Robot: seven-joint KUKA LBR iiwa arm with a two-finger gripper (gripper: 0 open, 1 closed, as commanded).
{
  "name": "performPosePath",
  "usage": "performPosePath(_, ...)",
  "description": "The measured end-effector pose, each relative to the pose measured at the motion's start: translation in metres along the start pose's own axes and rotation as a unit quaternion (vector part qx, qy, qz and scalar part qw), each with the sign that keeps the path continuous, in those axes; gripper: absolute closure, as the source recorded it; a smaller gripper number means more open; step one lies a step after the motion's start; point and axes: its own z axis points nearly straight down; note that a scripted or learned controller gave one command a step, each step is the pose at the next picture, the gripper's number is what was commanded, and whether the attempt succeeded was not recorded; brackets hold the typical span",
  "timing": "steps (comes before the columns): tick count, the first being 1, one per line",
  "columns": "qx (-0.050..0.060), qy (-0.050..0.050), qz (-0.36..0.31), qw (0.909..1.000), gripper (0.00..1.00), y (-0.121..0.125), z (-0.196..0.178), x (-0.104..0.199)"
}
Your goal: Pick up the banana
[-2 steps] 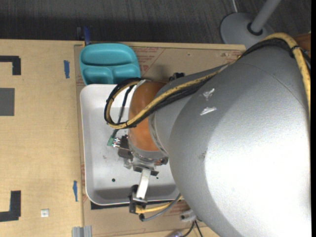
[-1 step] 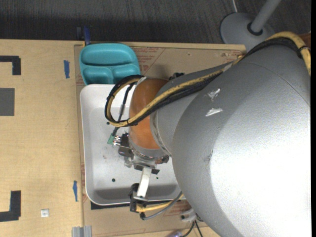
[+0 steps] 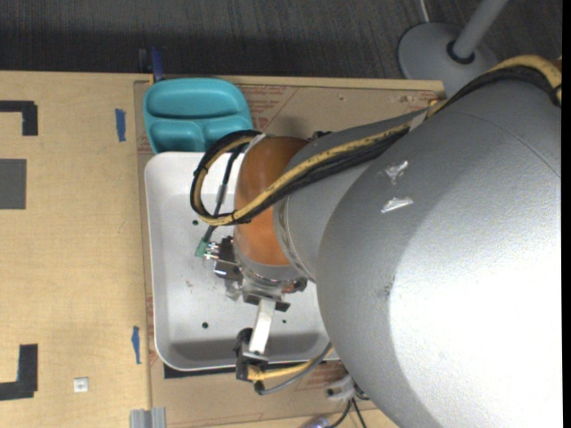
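Grey arm (image 3: pixel 428 239) hangs its hand (image 3: pixel 228 266) over the white bin (image 3: pixel 174 275).

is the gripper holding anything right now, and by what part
Cannot tell: the gripper hangs over the white bin, its underside hidden by the arm.
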Motion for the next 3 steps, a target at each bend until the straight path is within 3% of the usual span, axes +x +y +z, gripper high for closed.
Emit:
performPosePath(1, -0.003, 0.001, -0.218, 0.976, 1.0, 0.0, 0.051, 0.007)
performPosePath(3, -0.003, 0.002, -0.216, 0.9763, 1.0, -0.001, 0.031, 0.008)
